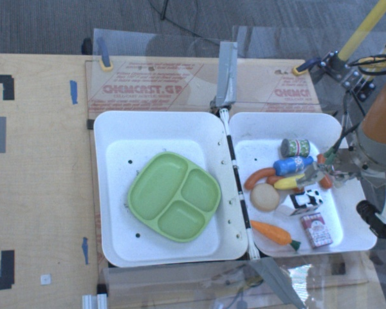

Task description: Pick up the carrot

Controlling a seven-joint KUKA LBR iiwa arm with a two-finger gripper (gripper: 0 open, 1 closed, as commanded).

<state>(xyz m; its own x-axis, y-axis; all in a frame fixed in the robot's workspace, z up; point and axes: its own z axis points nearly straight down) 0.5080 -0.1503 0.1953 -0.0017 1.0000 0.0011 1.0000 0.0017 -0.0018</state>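
Observation:
The carrot [271, 232] is orange with a small green stem end and lies flat near the front edge of the right bin [351, 237], pointing left. My gripper [323, 171] hangs over the right side of that bin, beside the blue bottle [293, 166] and well behind and to the right of the carrot. The arm's orange band [380, 118] is at the view's right edge. Nothing of the carrot is near the gripper.
The right bin also holds a green can [296, 148], a red sausage [260, 177], a yellow banana [287, 183], a beige round item [266, 197], a black-and-white item [307, 200] and a red box [316, 229]. A green divided plate [174, 196] lies in the left bin [109, 140].

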